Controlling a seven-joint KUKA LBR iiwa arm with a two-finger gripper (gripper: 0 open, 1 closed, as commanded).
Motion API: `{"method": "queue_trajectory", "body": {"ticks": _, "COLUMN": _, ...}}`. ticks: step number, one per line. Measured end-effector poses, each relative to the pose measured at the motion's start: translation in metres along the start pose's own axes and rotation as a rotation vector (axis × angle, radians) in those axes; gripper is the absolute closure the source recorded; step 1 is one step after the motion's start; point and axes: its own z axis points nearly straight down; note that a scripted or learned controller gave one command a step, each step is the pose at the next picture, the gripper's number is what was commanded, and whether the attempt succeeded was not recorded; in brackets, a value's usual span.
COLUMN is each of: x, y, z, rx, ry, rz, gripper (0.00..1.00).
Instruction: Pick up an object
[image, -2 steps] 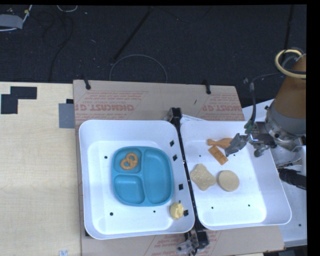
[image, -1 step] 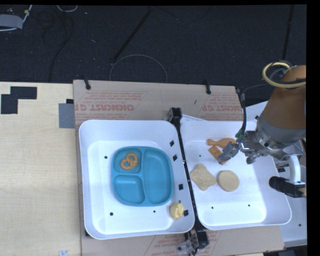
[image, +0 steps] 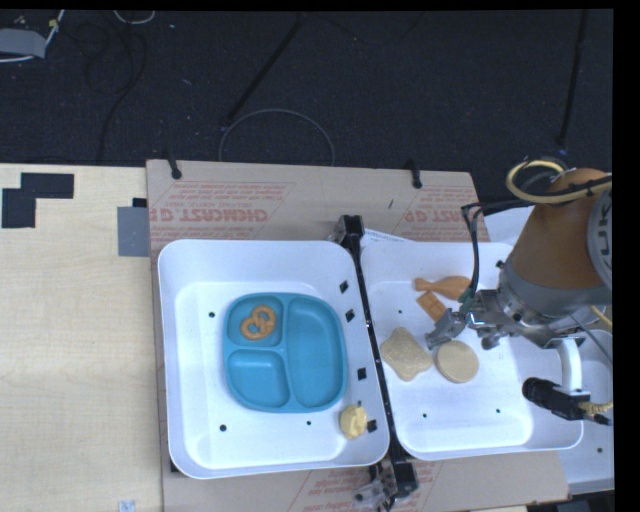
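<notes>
Camera view, left to right: the left white bin carries a blue divided tray with a small pretzel in its upper-left compartment, and a pale yellow lump lies in the bin's lower right corner, beside the black divider. In the right white bin, at centre-right of the frame, a squarish pale piece and a round pale piece lie just beside each other, with orange scraps above them. The gripper of the grey arm, reaching in from the right edge, hangs directly above the round piece; how far it is spread cannot be told from this slant, and nothing is seen in its hold. To do the pick well, it would likely need to centre over one piece alone, most plausibly the round one, and come down straight so the neighbouring squarish piece is not nudged or caught along with it.
</notes>
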Motion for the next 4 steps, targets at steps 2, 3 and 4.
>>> {"method": "queue_trajectory", "body": {"ticks": 2, "x": -0.001, "y": 0.006, "z": 0.048, "rx": -0.003, "ry": 0.0, "rz": 0.006, "gripper": 1.0}}
{"method": "queue_trajectory", "body": {"ticks": 3, "x": -0.004, "y": -0.003, "z": 0.002, "rx": -0.009, "ry": -0.002, "rz": 0.005, "gripper": 1.0}}
{"method": "queue_trajectory", "body": {"ticks": 4, "x": -0.013, "y": 0.003, "z": -0.046, "rx": -0.01, "ry": -0.002, "rz": -0.001, "gripper": 1.0}}
